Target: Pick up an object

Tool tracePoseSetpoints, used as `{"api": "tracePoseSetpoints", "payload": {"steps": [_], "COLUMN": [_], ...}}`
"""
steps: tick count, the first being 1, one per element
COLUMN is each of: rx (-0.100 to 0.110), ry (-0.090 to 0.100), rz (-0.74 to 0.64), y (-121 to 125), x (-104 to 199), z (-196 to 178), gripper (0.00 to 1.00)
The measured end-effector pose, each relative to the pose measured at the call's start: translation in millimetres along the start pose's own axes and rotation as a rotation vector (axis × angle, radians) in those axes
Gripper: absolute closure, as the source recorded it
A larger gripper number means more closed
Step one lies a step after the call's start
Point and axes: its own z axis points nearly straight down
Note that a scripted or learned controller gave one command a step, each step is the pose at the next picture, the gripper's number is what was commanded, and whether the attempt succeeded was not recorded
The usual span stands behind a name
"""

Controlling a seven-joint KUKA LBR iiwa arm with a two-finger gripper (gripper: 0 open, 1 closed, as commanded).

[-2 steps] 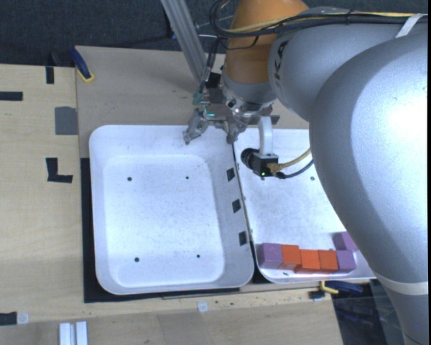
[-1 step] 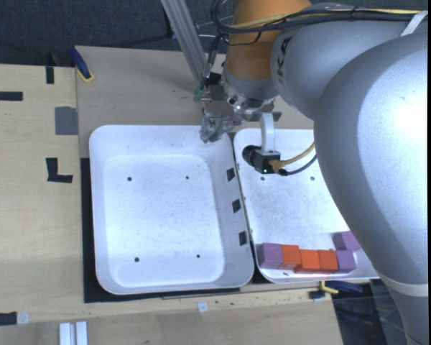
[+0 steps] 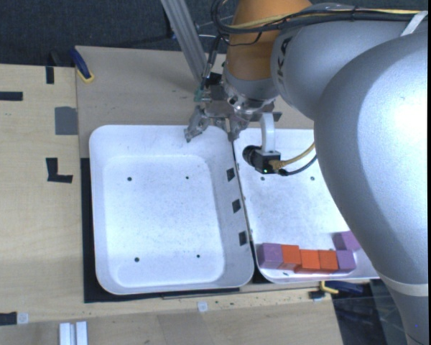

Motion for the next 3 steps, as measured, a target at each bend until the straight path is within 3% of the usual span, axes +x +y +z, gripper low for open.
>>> {"api": "tracePoseSetpoints", "payload": {"steps": [1, 2, 3], "rx": [-0.003, 0.001, 0.002], "ry": [0.005, 0.01, 0.009], "rz": [0.012, 0.003, 0.008], "y": [20.1, -97.1, -162.6], "x": [-67.8, -5.9, -14.3], "z": [30.6, 29.0, 29.6], "gripper": [0.0, 0.0, 0.0]}}
